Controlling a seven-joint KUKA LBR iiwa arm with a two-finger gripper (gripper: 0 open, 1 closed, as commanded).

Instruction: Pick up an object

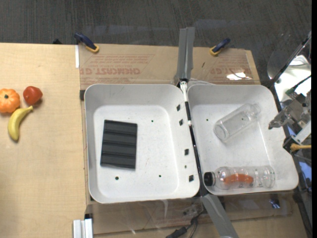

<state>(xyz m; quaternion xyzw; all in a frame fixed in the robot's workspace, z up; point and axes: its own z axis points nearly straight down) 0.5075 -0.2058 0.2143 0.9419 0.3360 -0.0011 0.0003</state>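
Scanning from the left edge: an orange (8, 101), a red fruit (32, 94) and a banana (17, 123) are lying together on the tan table (44, 172), well apart from both bins.
Left bin (94, 182): it is holding one black ribbed block (119, 144), lying flat toward its left side.
Right bin (285, 182): it is holding two clear bottles, apart from each other.
Upper bottle (237, 121): it is lying tilted near the bin's middle, looking empty, with bare bin floor on every side.
Lower bottle (238, 177): it is lying along the bin's near wall, black cap pointing left, with something orange showing inside it.
Gripper (278, 121): it is hanging over the right bin's right rim, just right of the upper bottle and not touching it; whether it is open or closed is too small and cluttered to tell.
Handling, as a judgement: both bottles are likely light, thin-walled and slippery, so they are prone to rolling or squirting out under a pinch.
Where to take hold: the upper bottle is looking like the easier target, being nearest and free all round; closing across its barrel near mid-length, square to its long axis, is seeming safest.
Risk: the lower bottle is sitting close against the wall, leaving little room for a finger behind it.
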